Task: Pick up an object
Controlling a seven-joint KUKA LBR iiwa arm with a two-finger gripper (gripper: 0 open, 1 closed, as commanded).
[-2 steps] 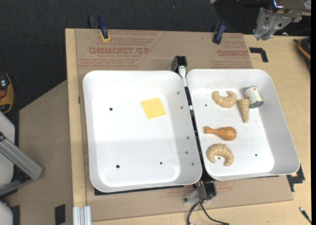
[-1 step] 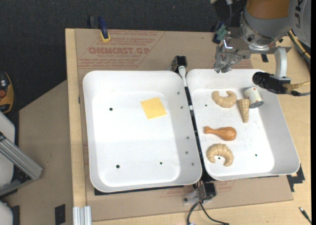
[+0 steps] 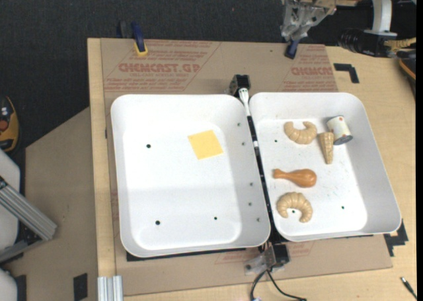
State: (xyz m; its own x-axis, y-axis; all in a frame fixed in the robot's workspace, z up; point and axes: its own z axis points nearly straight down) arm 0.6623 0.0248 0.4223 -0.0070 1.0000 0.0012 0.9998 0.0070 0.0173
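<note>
We see the bench (image 3: 198, 61), brown board w/ red print, carrying two white bins side by side. Left bin (image 3: 132, 227) holds a yellow square (image 3: 205, 144) lying flat, upper middle. Right bin (image 3: 370, 180) holds five items: croissant (image 3: 295, 206) near the front, drumstick (image 3: 297, 176) just behind it, a 2nd croissant (image 3: 301, 132) toward the back, a cone (image 3: 328, 147) and a small can (image 3: 339, 128) touching at the back right. Gripper (image 3: 299, 25) hangs above the bench's far edge, well apart from both bins, fingers close together, nothing between them.
</note>
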